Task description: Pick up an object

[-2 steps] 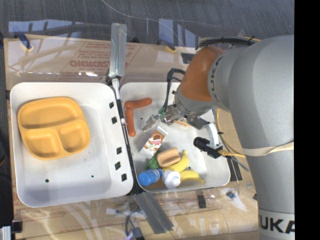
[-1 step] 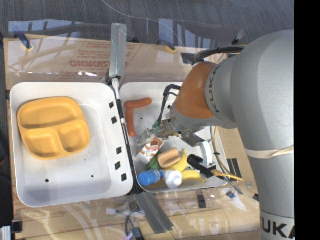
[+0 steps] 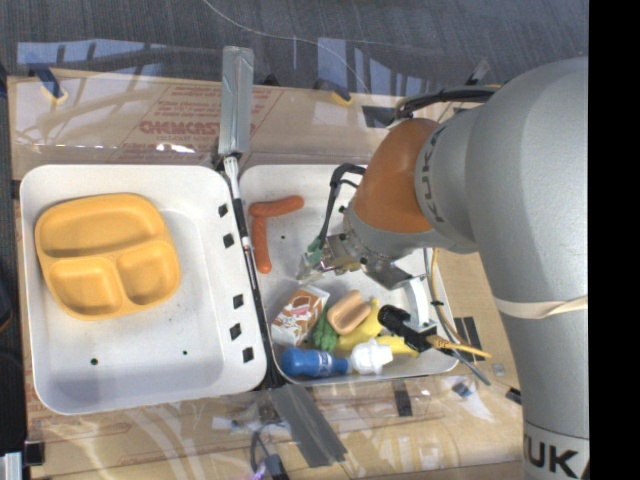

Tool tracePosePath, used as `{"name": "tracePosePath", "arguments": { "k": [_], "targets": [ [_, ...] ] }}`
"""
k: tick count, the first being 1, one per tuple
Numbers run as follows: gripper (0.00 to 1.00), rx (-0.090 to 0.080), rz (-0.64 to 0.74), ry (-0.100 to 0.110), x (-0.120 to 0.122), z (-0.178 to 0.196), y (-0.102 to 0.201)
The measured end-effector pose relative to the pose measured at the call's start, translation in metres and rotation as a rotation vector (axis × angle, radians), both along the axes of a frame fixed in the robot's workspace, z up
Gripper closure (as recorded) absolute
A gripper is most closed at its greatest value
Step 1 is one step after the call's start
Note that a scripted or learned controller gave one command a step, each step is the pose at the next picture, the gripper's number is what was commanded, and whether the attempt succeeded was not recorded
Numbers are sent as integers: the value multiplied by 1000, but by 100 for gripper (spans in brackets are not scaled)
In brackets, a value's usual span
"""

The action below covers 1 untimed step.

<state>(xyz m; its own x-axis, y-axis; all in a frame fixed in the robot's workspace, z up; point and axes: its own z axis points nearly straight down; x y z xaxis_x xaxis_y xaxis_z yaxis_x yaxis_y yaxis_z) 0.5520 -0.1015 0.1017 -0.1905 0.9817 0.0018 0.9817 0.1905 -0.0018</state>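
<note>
Nearest thing: a small square snack packet with a picture on it (image 3: 298, 317) lies just below the gripper (image 3: 322, 259), flat on the floor of the right white bin (image 3: 290, 180). I think this is the likeliest one to be picked, since it is closest.
Gripper: it hangs low in the right bin, under the big grey arm with the orange band (image 3: 400, 190). I cannot tell if it is wide, narrow or holding something (the wrist covers too much).
Sausages: two orange-red toy sausages (image 3: 264, 226) lie to the left of the gripper and a bit above it, touching in an L shape.
Pile: below and to the right of the gripper sit a tan bun-shaped toy (image 3: 348, 312), a blue and white bottle lying on its side (image 3: 312, 364) and a yellow toy (image 3: 362, 334), all pushed together. They look tipped in, not set down neatly.
Far side: well to the left, in the left white bin (image 3: 130, 378), rests a yellow plastic tray with three parts (image 3: 104, 253).
</note>
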Motion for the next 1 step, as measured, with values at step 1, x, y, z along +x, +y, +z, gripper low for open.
{"name": "tracePosePath", "arguments": {
  "k": [1],
  "targets": [
    [100,0,65,-9,40,94,73]
  ]
}}
